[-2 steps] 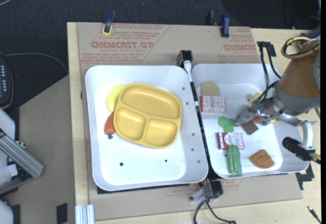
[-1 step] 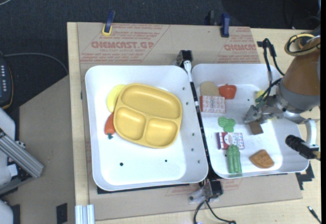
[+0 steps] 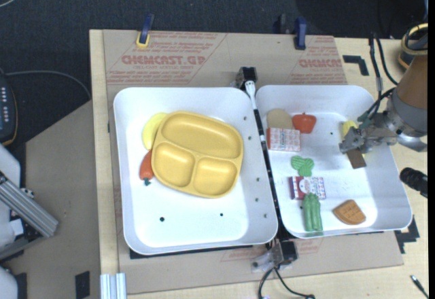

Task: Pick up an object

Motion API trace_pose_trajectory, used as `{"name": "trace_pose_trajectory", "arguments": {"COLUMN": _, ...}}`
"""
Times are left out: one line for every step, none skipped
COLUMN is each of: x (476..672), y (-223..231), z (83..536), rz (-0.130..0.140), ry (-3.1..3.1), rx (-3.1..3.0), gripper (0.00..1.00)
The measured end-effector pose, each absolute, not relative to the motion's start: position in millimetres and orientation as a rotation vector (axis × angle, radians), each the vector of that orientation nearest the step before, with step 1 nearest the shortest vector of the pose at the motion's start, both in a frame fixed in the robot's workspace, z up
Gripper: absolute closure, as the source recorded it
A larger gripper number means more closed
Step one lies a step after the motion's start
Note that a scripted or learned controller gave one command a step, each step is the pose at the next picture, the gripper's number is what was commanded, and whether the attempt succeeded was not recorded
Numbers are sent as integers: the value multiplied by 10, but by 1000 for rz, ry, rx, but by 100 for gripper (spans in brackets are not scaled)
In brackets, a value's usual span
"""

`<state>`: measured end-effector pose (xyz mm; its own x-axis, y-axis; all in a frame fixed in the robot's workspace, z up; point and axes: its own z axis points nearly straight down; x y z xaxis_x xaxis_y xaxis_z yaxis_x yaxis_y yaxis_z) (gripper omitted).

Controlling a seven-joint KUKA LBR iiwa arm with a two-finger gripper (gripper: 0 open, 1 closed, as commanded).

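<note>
Two white bins side by side. Left bin bears a yellow divided tray lying over a yellow item and an orange-red carrot-like piece — both partly covered, so poor targets.

Right bin holds the loose candidates, spread apart, which favours single picks: red tomato, tan disc, white packet, green leafy piece, red-white packet, green vegetable, orange wedge.

Gripper low over the right bin's far right, a yellow bit just beside it. Jaw state: cannot tell — the view is too blurred there. No grasp evident.
</note>
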<state>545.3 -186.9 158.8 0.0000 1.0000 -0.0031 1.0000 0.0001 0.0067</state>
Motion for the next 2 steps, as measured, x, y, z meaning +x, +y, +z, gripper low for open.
{"name": "trace_pose_trajectory", "arguments": {"x": 5475, "y": -1769, "z": 2129, "rz": 4, "ry": 2219, "rx": 2216, "gripper": 100}}
{"name": "trace_pose_trajectory", "arguments": {"x": 5484, "y": -1769, "z": 2258, "rz": 3, "ry": 2220, "rx": 2217, "gripper": 100}}
